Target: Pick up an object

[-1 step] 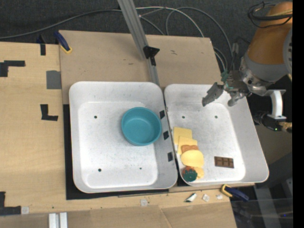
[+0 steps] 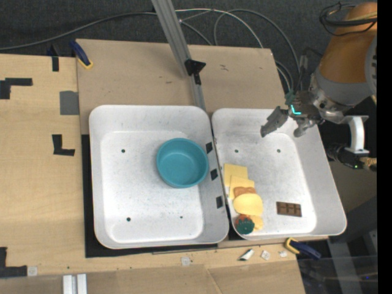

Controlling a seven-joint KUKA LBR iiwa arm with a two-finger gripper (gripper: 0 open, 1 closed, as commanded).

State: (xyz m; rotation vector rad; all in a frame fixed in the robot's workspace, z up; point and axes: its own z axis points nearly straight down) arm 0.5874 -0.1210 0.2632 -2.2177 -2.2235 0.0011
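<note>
My gripper (image 2: 285,127) hangs over the far right part of the right bin (image 2: 318,164), its two dark fingers spread open with nothing between them. In the near left part of that bin lie yellow flat pieces (image 2: 237,177), an orange-yellow lump (image 2: 248,203) and a small dark green round thing (image 2: 245,226). A brown chocolate-bar piece (image 2: 288,209) lies near the bin's front right. A teal bowl (image 2: 181,162) sits upright in the left bin (image 2: 116,182), toward its right side.
A grey metal pole (image 2: 177,38) slants from the top down to the junction between the bins. Cables (image 2: 245,23) run across the dark floor behind the bench. Blue-and-yellow clamps (image 2: 82,55) hold the board at the far left and at the front right.
</note>
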